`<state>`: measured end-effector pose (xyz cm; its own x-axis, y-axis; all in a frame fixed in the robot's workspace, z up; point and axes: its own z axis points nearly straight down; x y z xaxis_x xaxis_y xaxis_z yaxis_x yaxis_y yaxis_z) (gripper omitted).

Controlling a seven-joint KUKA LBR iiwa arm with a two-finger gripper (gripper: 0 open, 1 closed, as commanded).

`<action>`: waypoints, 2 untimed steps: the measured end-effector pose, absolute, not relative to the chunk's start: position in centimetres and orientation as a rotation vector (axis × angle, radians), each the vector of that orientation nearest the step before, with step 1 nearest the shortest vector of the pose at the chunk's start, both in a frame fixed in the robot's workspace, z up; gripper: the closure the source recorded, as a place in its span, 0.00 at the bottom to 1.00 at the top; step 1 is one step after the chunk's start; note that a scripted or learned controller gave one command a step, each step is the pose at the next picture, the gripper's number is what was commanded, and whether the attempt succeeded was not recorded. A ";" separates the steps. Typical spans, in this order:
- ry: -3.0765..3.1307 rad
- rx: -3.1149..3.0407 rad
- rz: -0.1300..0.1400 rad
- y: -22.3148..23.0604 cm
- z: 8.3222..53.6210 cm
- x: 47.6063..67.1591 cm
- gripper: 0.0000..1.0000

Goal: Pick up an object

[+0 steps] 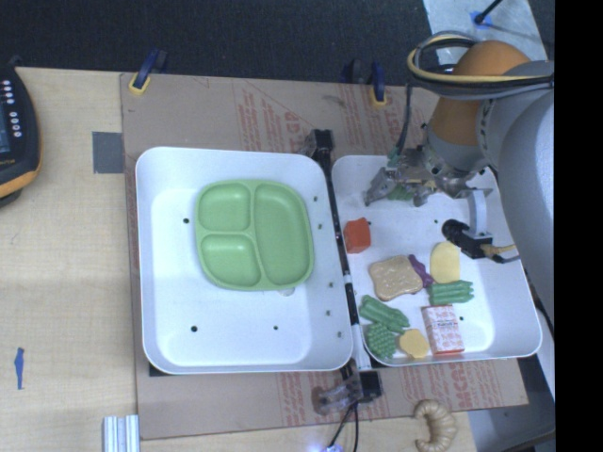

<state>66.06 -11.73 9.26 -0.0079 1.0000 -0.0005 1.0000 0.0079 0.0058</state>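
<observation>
My gripper [405, 188] hangs low over the far end of the right bin [509, 332], with the grey arm and its orange band behind it. A small greenish patch shows right under it; what it is stays unclear. Nearest to it lies a red-orange block [357, 234], a little toward the front left. Further forward lie a slice of bread [396, 277], a purple piece [420, 271], a yellow fruit [445, 262], green beans [450, 292], a pea pod [382, 311], a yellow chip [413, 344] on a green leaf [380, 340], and a red-and-white box [442, 330].
The left bin [170, 328] holds a green divided plate [254, 234]. A black divider [339, 252] runs between the bins. A brown curled object [435, 424] lies on the cardboard in front of the right bin. A handheld controller [14, 135] sits at the far left.
</observation>
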 end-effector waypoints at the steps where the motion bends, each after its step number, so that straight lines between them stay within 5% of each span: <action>1: 2.214 2.222 -0.004 -21.8 12.9 65.6 0.00; 2: 2.231 2.225 -0.011 -19.9 8.9 59.8 0.00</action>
<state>59.80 -19.95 8.92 -0.0029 1.0000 0.0019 0.9999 0.0029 -0.0114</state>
